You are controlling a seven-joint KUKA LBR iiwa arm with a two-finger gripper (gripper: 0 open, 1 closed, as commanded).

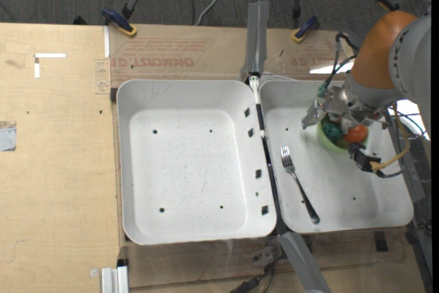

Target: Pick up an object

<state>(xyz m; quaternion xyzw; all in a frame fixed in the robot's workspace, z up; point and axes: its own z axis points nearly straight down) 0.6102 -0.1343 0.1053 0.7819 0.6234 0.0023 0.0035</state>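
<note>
Bench: light wooden board (55, 168) on the left, brown cardboard (178, 55) under the far side of the bins, dark grey carpet beyond with cables and stand legs on it; two clamps with blue and yellow grips hold the far edge, one (120, 22) on the left and one (305, 29) on the right.

Gripper: gripper (336, 119) hangs low over the far right part of the right bin, directly above a small cluster of objects – how wide it stands I cannot tell, since the wrist body and cables hide it from this view, and I cannot tell if it touches or holds anything.

Right bin: right bin (343, 213) holds a metal fork (298, 183) lying at a slant near the middle, tines toward the far side, handle toward the near edge; farther right lies a light green rounded object (330, 138), with a red object (356, 134) and a dark green piece (332, 127) just beside it, all partly under the wrist.

Left bin: left bin (188, 161) – a white floor with a few small dark dots.

Divider: a grey bar (258, 38) runs between the two bins, which touch side by side.

Arm: arm (411, 58) enters from the right, orange band (381, 51) above the wrist, wrist pointing down into the right bin; a yellow and black cable (381, 165) loops below it.
</note>
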